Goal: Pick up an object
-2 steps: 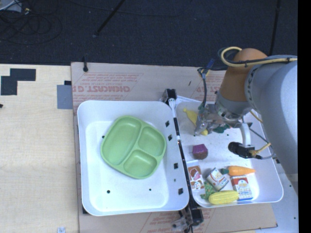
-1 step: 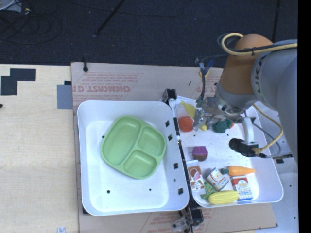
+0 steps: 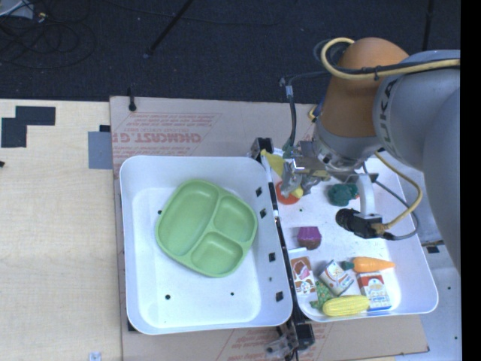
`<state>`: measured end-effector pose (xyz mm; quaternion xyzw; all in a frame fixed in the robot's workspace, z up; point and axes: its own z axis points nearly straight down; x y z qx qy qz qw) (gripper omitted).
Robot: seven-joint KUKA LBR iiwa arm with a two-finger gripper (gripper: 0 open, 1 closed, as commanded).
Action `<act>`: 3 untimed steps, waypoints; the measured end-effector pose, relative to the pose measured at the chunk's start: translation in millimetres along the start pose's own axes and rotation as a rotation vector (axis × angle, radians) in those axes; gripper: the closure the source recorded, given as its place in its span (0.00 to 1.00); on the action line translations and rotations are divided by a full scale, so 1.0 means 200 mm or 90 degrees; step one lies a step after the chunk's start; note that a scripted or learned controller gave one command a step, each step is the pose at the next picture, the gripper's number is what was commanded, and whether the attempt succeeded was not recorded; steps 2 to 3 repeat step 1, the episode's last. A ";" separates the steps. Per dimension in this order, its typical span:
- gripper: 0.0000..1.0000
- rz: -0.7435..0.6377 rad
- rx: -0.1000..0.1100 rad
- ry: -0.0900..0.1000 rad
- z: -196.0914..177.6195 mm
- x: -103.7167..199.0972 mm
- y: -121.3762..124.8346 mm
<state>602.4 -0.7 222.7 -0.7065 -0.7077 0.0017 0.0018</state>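
My gripper hangs low over the far left part of the right bin, under the orange wrist band. Its tip sits right on an orange and yellow toy by the bin's left wall. A teal object lies just right of the gripper, and a purple block lies in the bin's middle. Near the front edge lie a corn cob, a carrot, a small carton and two flat packets.
The left bin holds a green divided plate. A black cable from the arm loops over the right bin. Brown cardboard lies under both bins.
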 end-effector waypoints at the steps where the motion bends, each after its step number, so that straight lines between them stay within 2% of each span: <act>1: 1.00 -0.001 0.000 -0.001 0.11 0.02 0.09; 3: 1.00 -0.001 0.000 -0.001 0.11 0.02 0.09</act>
